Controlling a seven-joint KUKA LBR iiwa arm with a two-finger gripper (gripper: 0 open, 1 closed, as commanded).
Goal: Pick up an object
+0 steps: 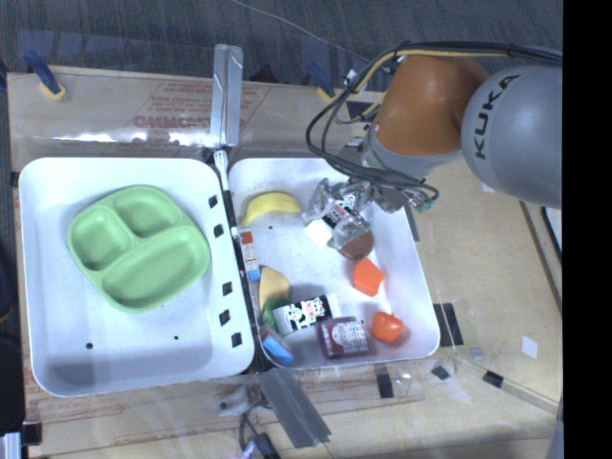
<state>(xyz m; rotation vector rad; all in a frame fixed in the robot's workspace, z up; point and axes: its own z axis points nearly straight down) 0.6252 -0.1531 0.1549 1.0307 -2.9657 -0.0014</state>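
Hanging over the upper part of the right bin (421,285), the end effector (346,207) sits below the arm's orange band, and its metal fingers come down around a brown-capped bottle (350,233); whether they actually clamp it I cannot tell. That bottle lies directly under the end effector, tilted, its long axis running from a white, labelled end at upper left to the brown end at lower right.

Well to the end effector's left, in the left bin (38,256), rests a green divided plate (140,247), the biggest loose item. Just left of the end effector lies a yellow banana (272,205), long axis roughly across the bin, curved ends drooping. Below and left, against the dividing wall, is a yellow wedge-shaped piece (273,285), and under it a white carton with black patches (302,314), lying on its side with its long axis across the bin. Straight below, near the bin's front wall, lies a dark red jar (343,338) on its side. Just below and slightly right of the bottle sits an orange block (367,276), and farther down an orange-red round object (386,327). Both bins stand on the tan surface (497,285).
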